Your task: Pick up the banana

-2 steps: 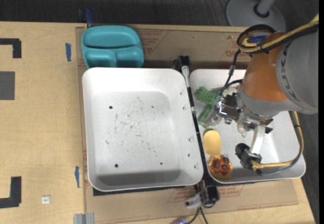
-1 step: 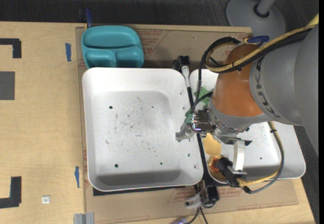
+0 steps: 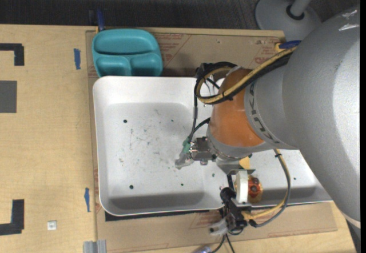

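Two white bins side by side on the surface [image 3: 46,132]: left bin [image 3: 114,132] in full view, right bin [image 3: 300,175] largely covered by the arm; one teal divided tray [image 3: 127,55] just beyond the left bin's far rim; three short blue tape strips [image 3: 77,58] on the left part of the surface, near the tray and the left bin; one arm [image 3: 309,86]; one hand [image 3: 184,159].

Reaching in from the right, low over the bins, grey body taking up the right side; orange band [image 3: 231,115] over the place where the two bins meet; yellow and black cables [image 3: 214,83] looped just above the band; hand pointing left from beneath the band, over the right-hand part of the left bin, close to its floor; cannot tell whether released or clenched.

One small yellow wedge [image 3: 245,163] peeking from under the band's lower edge, at the left side of the right bin; perhaps the banana's end, too little showing to be sure, the rest hidden by the arm.

One red-orange round thing [image 3: 255,190] just below the wedge, near the right bin's front rim; dark scuffs [image 3: 140,135] and a few small dots scattered over the left bin's floor.
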`<state>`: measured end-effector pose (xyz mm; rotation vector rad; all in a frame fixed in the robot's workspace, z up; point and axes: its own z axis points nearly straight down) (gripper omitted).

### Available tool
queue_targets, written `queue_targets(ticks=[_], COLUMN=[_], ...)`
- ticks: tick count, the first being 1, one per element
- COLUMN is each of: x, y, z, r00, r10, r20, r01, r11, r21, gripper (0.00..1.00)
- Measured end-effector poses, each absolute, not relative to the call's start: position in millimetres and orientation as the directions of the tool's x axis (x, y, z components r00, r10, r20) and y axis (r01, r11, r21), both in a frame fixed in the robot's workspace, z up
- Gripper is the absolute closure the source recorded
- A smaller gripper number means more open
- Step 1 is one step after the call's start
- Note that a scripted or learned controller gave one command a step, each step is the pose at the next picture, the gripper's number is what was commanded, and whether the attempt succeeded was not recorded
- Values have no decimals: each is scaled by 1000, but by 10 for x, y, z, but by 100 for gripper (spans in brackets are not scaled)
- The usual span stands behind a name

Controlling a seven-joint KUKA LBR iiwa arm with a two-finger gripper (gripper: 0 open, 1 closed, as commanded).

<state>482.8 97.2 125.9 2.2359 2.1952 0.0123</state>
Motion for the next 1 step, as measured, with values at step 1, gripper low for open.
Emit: queue_targets(ticks=[1], x=[4809], y=[1006], z=[1224], r00=[-111], r10=[994], r20=[-12], r01=[994], r11=[111], r21=[-2], gripper=[0])
